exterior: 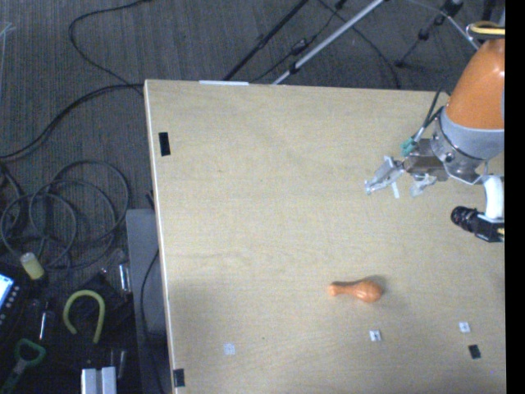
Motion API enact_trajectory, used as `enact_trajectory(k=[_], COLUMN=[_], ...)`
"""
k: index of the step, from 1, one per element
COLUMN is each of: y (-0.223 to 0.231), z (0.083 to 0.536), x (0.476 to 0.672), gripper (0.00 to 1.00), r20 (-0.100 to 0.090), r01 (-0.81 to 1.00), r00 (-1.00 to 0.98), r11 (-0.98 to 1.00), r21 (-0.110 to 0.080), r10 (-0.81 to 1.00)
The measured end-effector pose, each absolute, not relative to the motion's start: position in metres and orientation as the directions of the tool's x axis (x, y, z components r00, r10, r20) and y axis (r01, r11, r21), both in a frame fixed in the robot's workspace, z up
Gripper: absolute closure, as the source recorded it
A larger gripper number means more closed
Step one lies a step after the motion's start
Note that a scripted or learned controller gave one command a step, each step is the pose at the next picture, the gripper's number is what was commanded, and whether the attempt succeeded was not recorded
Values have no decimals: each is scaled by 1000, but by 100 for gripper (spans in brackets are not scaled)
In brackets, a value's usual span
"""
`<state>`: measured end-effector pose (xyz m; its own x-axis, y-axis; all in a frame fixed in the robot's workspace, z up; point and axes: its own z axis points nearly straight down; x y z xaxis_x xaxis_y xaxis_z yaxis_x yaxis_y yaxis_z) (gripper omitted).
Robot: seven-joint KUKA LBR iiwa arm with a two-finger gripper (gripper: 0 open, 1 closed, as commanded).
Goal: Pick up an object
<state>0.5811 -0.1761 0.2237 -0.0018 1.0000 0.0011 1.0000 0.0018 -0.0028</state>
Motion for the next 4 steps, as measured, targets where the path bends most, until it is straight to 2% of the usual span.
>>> enact_trajectory(k=[1,2,3,4], y=[-197,-217,-183,-145], z=[178,84,83,84], x=[624,657,668,668], gripper=[0,0,0,0], r20=[-3,-3,0,-1], r01=[999,994,933,834], r00=[-33,-110,-361,-552], r11=[33,110,361,552], r21=[-2,-2,-2,-1], r10=[999,994,933,834])
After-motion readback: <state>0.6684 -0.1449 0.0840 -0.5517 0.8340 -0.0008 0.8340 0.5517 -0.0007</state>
